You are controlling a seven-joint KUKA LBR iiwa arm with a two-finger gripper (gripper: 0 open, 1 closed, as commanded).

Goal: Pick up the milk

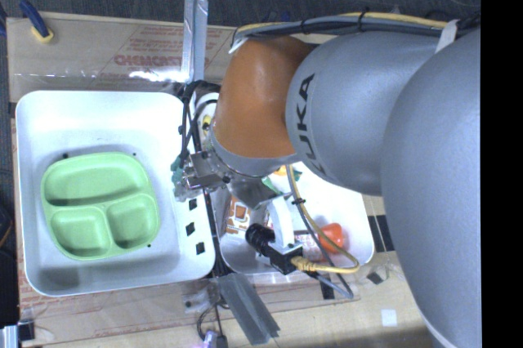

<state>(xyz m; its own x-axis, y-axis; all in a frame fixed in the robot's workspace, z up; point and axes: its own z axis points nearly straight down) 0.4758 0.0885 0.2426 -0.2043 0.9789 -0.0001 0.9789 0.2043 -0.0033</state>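
The arm's orange band and grey links cover most of the right bin (245, 266). Below the wrist, a white carton with a brown printed face (240, 213) lies in that bin; it looks like the milk, and much of it is hidden by the arm. My gripper (190, 175) sits low at the wall between the two bins, just left of and above the carton. Nothing can be seen held in it.
A green divided plate (98, 203) lies in the left bin (33, 118). In the right bin, a red-orange round thing (332, 236) and a flat printed packet (306, 241) lie beside the carton. A grey metal post (195, 36) stands behind the bins.
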